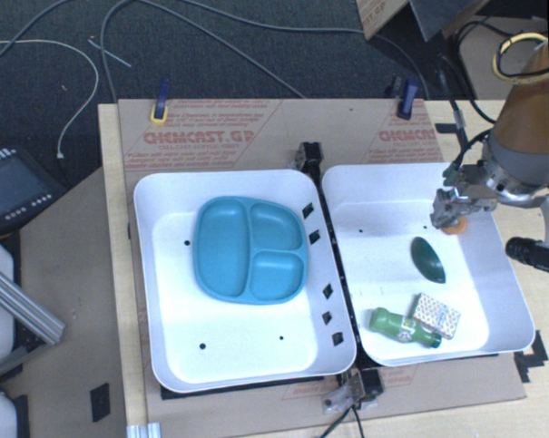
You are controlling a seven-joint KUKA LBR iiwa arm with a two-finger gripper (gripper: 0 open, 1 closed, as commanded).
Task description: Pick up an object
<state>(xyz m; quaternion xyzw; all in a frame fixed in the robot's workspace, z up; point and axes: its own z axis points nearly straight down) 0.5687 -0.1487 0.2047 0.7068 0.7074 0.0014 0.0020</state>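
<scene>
A flat counter covered in brown cardboard printed with faded red lettering carries two shallow white bins set side by side, their inner edges touching along a row of black clips. The left bin and the right bin together take up most of the surface. Two blue clamps, one at the far left and one at the far right, grip the counter's far edge.
</scene>
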